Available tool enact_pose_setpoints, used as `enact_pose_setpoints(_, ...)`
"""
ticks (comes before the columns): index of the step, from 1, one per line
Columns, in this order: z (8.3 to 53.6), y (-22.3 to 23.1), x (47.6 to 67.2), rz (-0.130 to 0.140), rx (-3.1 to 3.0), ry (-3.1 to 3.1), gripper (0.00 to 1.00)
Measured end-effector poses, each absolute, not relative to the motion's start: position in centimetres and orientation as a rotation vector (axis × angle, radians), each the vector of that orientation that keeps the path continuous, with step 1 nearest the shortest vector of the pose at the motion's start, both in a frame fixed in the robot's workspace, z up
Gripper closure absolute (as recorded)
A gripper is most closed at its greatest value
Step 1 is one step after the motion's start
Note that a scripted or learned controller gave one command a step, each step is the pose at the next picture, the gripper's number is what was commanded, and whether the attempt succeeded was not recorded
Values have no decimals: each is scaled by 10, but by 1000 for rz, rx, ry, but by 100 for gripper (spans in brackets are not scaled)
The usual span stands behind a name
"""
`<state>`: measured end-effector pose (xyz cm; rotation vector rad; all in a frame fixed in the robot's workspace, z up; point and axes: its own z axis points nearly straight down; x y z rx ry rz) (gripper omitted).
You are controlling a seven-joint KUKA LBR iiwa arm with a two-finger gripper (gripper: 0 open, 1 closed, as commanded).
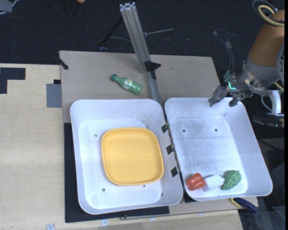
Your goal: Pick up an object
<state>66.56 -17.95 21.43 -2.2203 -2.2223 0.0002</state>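
Note:
My gripper [224, 99] hangs over the far right corner of the right bin [209, 143], its two dark fingers spread apart with nothing between them. At the near edge of that bin lie a red pepper-like object [195, 181], a small white block [213, 182] and a green bumpy object [231, 179], side by side and touching. They are well below the gripper in the view, a bin's length away. A square yellow plate [132, 155] lies flat in the left bin [86, 123].
A green bottle [127, 84] lies on its side on the board behind the left bin. A slanted aluminium rail [139, 37] rises behind the gap between the bins. Black clips [169, 149] mark the shared bin edge.

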Motion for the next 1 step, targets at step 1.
enact_pose_setpoints(1,214,-179,666,0,-2220,-2222,0)
